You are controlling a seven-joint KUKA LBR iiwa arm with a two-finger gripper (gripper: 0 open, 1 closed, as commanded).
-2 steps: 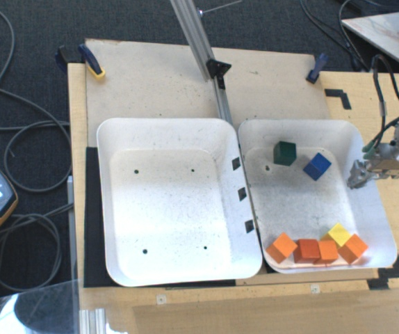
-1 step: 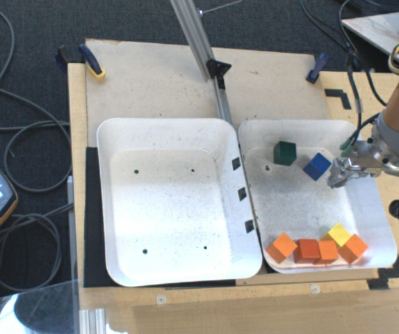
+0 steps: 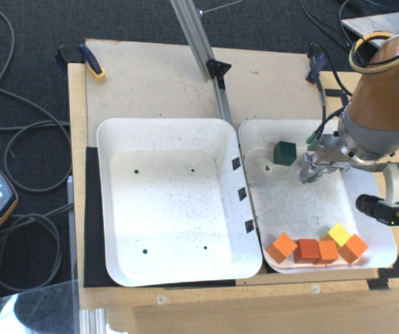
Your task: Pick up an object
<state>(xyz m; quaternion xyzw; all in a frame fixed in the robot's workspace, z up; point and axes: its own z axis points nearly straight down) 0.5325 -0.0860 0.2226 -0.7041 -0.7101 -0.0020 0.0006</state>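
Fingers (image 3: 309, 173) pointing down and left over the right bin's floor; gap between them too small and blurred to judge, so cannot tell how far apart. Nothing visibly held between them. Gripper (image 3: 312, 171) hanging at the end of the grey arm (image 3: 380, 124), orange band (image 3: 387, 58) above the wrist, arm entering from the right side of the camera view.

Green block (image 3: 284, 152) resting on the floor of the right bin (image 3: 293, 207), in its upper part, just beside the gripper on the left, apart from the fingertips as far as can be seen.

Row of blocks along the right bin's near edge, pressed against one another: orange block (image 3: 281, 248) at the left end, turned corner-on; red-orange block (image 3: 308, 250) next; another orange block (image 3: 327, 251) beside that; yellow block (image 3: 339, 234) set slightly further back; orange block (image 3: 354, 248) at the right end. All well apart from the gripper.

Left bin (image 3: 116, 186) touching the right bin along a shared side, white floor speckled with dark dots.

Both bins sitting on a wooden bench top (image 3: 158, 82). Metal pole (image 3: 192, 26) slanting across the bench from the top, ending near the junction of the two bins. Dark cables (image 3: 19, 131) on the floor left of the bench.
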